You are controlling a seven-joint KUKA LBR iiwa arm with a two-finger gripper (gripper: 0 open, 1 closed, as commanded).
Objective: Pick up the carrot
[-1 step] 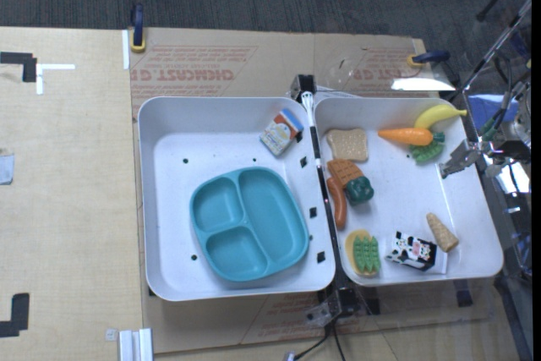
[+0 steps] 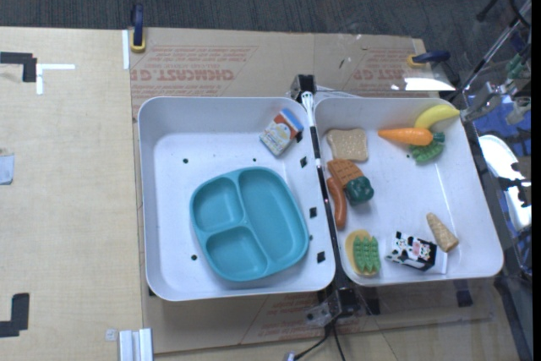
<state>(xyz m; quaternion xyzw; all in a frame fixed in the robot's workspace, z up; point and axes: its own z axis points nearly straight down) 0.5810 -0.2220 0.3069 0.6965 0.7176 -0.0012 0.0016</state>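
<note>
An orange carrot (image 2: 406, 134) with a green leafy top (image 2: 428, 149) lies in the far part of the right bin (image 2: 470, 207), pointing left. A yellow banana (image 2: 436, 114) rests just behind it against the bin's far wall.
The right bin also holds a slice of bread (image 2: 347, 144), a sausage (image 2: 338, 204), a green pepper (image 2: 359, 189), a yellow-green piece (image 2: 365, 253), a milk carton (image 2: 412, 250) and a cone (image 2: 442, 232). In the left bin (image 2: 161, 207) sit a teal divided plate (image 2: 248, 222) and a small box (image 2: 281, 134).
</note>
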